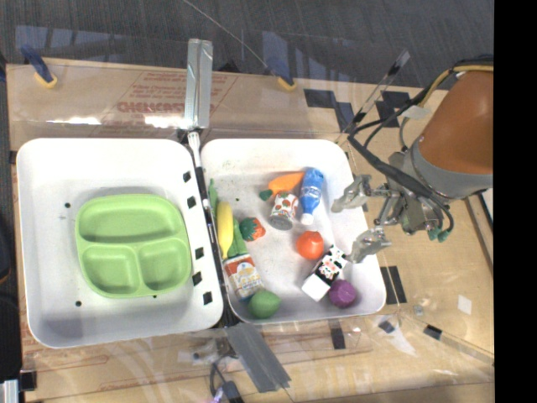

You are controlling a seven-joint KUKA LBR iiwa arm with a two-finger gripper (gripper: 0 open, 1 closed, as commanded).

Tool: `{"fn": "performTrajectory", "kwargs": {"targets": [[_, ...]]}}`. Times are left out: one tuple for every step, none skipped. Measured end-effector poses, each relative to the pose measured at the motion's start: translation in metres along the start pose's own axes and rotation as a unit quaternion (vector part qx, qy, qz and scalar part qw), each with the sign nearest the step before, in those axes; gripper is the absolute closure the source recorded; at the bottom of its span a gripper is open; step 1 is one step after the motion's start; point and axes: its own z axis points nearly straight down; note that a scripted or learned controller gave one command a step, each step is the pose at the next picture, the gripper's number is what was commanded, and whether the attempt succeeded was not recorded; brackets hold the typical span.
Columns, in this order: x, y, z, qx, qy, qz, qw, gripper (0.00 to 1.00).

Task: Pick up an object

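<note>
My gripper hangs over the right rim of the right bin, its two fingers spread apart and nothing between them. In that bin lie a blue bottle, an orange carrot, a small strawberry-print can, a red tomato, a black-and-white carton, a purple ball, a green lime, a yellow banana, a strawberry and a labelled jar. The carton and tomato lie closest to the fingers, just left of them.
The left bin holds a green divided tray. A metal post stands behind the divider between the bins. Cables run from the arm's wrist at the upper right. Bare bench lies right of the bins.
</note>
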Motion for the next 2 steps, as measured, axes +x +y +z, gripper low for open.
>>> {"fn": "performTrajectory", "kwargs": {"targets": [[-0.029,0.005,0.144,0.001,-0.006,-0.089,0.996,0.0],[-0.031,0.061,0.172,-0.002,0.0,-0.075,0.9972,0.0]]}}
